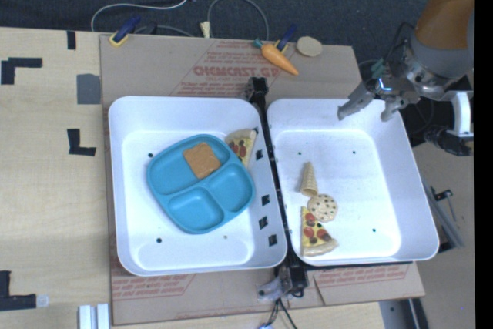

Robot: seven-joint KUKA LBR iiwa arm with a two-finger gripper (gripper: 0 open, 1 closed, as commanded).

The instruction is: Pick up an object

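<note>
The gripper (368,109) hangs spread wide with nothing between its fingers, above the right bin's (400,166) far rim. Inside that bin lie a cone (308,178), cookie (322,206) and pizza slice (314,233).

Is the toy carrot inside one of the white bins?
No, the toy carrot lies on the brown cardboard behind the bins, beyond the far rim of the right bin.
</note>
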